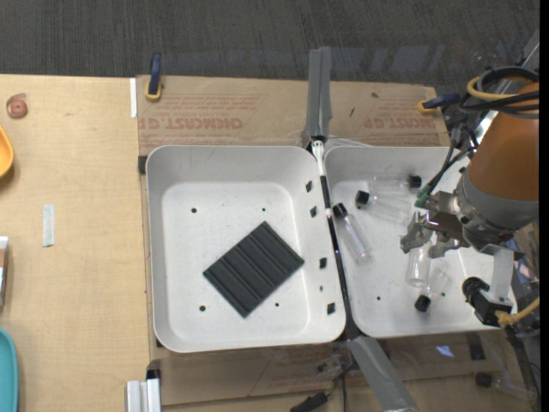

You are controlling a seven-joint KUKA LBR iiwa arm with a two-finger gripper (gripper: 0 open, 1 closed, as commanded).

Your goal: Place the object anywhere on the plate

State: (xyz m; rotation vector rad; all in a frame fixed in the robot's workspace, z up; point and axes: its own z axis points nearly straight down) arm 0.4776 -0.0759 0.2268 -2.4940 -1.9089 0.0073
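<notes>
Bench [69, 316] of pale wood, two white bins side by side. Left bin [171, 333]: dark ribbed plate [254, 268], lying diagonally. Right bin [386, 320]: clear vials [350, 230] with black caps, scattered; gripper [426, 239] low above them, jaws' state cannot be told. Grey carpet beyond.

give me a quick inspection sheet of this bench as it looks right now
surface: two white bins side by side, left bin and right bin, on brown cardboard
job's things: dark ribbed plate lies flat and turned at an angle in the left bin; clear tubes with black caps lie scattered in the right bin
clutter: nothing seen in the bins beyond these
claw: claw low over the right bin; grip unclear
cables: yellow and black cables looped above the arm
surroundings: wooden table at left, grey carpet beyond
</notes>
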